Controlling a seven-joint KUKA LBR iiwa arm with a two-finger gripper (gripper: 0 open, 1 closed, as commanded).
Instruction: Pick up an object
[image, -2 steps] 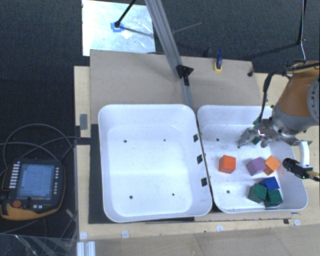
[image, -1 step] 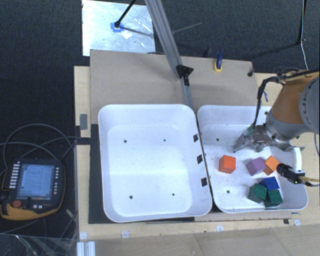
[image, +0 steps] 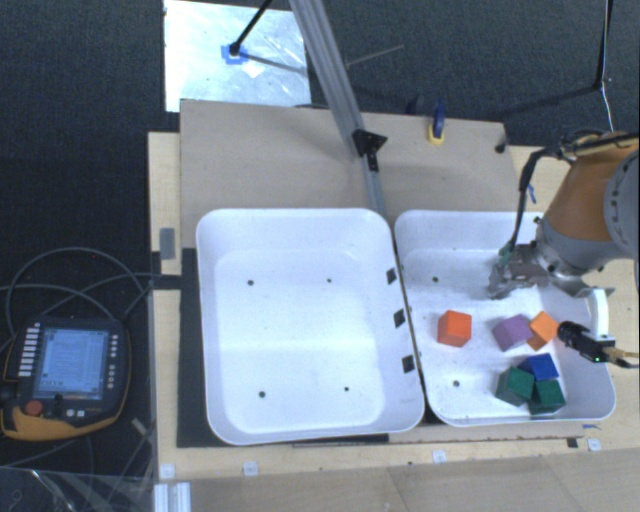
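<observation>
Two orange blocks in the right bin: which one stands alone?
The larger orange block, nearest the left bin; the smaller orange block crowds the purple block.

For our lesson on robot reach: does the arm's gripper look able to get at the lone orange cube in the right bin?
Probably yes. The orange cube sits apart from the other blocks on bare bin floor, nothing above it, and the gripper hangs over the same right bin just up-right of it.
</observation>
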